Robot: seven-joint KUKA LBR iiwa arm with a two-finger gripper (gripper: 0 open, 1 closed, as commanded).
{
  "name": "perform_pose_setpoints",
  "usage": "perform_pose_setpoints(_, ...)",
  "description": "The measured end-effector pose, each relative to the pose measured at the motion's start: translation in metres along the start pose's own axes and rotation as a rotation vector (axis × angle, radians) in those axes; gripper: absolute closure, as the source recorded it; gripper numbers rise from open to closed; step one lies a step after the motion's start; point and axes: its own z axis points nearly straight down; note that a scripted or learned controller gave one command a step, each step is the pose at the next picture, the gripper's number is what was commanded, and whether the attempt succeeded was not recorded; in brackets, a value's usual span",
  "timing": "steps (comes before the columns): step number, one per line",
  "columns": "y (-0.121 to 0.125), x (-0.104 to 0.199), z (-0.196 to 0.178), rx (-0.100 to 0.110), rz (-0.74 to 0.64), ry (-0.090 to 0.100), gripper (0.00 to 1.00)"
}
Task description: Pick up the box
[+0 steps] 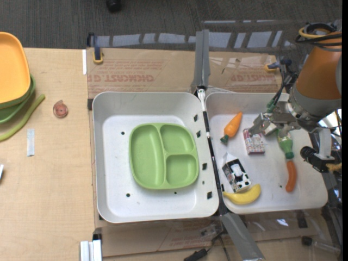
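The grey arm with its orange band reaches in from the right, its claw point(267, 123) low over the right-hand shallow white bin point(312, 200). Whether the claw is spread or pressed together cannot be told from here. The small pink-and-white patterned box point(254, 143) lies on the bin floor just beside the claw, below and to its left. Around it lie an orange carrot point(233, 125), a green-topped vegetable point(286, 145), a slim orange-red pepper point(291, 177), a black-and-white carton point(235, 174) and a yellow banana point(243, 194). The left-hand white bin point(109, 162) holds a green three-compartment plastic tray point(163, 155). Yellow and green plates point(13, 80) sit at the wooden desk's point(43, 200) left edge.
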Motion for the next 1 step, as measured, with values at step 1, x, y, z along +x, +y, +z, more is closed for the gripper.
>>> perform_pose_setpoints(1, 0.0136, -0.008, 0.087, -0.002, -0.263, 0.0, 0.0)
